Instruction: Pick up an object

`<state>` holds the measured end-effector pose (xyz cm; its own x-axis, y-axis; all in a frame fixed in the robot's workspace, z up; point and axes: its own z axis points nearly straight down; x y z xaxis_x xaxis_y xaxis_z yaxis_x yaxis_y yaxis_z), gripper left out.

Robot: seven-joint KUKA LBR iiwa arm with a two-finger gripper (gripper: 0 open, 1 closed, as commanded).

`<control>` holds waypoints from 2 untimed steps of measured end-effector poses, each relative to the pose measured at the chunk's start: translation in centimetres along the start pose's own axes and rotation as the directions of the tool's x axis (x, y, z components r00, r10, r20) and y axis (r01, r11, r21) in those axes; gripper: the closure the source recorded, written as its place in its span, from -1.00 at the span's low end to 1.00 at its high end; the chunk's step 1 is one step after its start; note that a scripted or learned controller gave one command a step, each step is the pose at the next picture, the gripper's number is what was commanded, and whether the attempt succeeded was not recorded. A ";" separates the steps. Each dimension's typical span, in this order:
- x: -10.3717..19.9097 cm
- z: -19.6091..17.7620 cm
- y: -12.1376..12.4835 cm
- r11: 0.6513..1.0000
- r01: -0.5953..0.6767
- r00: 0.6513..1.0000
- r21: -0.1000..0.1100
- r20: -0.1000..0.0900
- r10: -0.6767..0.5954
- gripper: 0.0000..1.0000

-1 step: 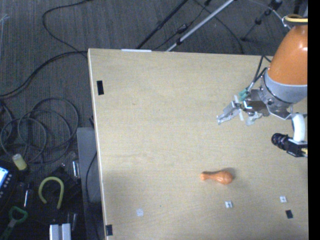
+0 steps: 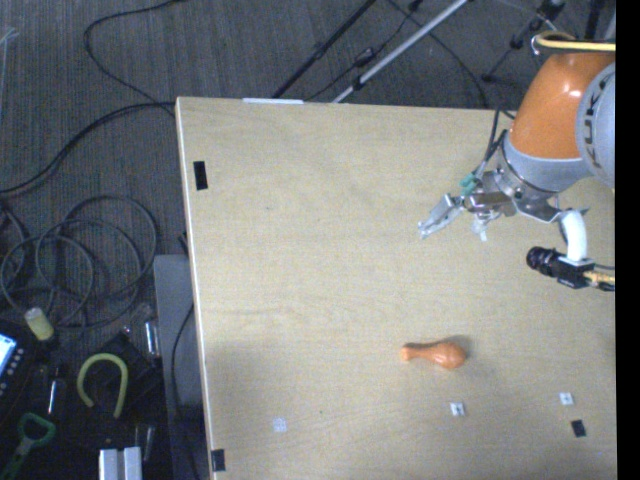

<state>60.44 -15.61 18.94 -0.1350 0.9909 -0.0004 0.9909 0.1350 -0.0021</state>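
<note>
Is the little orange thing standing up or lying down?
Lying down. The orange object rests flat on the tan bench surface, thin end pointing left, round end right.

The scene is viewed by one fixed camera set high above the tan bench top (image 2: 330, 268), looking down at a slant. The carpeted floor (image 2: 90, 58) is taken in at left and top, and the arm (image 2: 560, 118) is seen entering from the right.
</note>
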 end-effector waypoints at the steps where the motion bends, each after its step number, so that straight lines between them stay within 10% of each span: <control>1: -7.5 10.7 5.4 0.999 -0.037 0.999 0.001 0.000 0.037 -1.00; 2: -1.9 10.6 6.2 0.968 0.251 0.968 -0.001 0.000 -0.251 -1.00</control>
<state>66.82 -16.70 8.38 -0.3797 0.9251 0.0002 0.9251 0.3797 -0.0013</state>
